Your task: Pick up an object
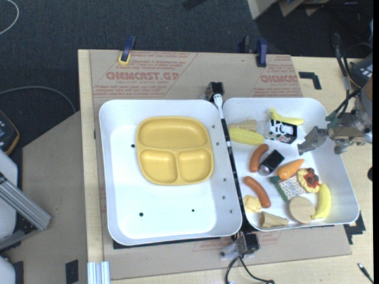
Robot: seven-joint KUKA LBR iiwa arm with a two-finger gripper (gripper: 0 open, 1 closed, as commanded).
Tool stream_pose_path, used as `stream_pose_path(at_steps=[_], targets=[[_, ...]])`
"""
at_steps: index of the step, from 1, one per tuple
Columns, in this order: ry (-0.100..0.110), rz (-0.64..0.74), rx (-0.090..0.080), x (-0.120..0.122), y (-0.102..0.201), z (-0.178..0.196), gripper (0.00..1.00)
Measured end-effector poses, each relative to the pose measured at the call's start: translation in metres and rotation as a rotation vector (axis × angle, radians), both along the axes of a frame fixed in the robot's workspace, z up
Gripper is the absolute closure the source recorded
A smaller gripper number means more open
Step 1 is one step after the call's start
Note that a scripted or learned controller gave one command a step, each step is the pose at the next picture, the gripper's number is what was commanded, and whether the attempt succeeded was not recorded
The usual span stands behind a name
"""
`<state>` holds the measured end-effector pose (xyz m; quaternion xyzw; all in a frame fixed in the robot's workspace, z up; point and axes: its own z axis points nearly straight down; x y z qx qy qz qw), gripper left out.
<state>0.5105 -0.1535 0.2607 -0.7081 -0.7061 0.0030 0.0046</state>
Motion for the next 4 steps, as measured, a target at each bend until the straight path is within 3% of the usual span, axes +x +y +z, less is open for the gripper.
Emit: stream_pose_path(at_steps=[1, 3, 4], targets=[[-0.011, 0.003, -0.003, 0.002, 0.0, 0.005, 0.0], [-0.005, 0.002, 0.0, 0.01, -0.008, -0.11, 0.0], [-0.017, 0.003, -0.005, 0.003, -0.013, -0.158, 0.0]])
